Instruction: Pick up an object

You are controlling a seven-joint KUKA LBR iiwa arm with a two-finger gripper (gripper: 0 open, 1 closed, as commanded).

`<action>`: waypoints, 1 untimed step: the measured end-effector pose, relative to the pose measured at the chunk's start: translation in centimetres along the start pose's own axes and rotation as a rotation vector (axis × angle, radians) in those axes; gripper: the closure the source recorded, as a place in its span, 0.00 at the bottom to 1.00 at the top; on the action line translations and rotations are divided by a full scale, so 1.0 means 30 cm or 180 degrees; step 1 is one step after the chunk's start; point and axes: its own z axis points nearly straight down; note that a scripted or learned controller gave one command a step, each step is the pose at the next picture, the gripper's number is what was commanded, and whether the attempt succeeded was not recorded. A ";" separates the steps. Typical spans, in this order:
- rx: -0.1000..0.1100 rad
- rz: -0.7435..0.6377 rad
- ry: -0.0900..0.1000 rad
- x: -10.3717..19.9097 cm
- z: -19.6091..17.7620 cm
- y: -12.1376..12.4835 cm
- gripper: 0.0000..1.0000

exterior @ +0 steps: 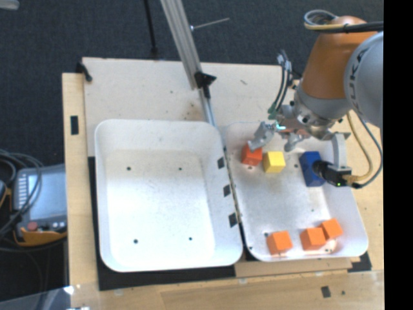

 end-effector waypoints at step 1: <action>-0.0017 0.0000 0.0001 0.001 -0.009 0.003 0.00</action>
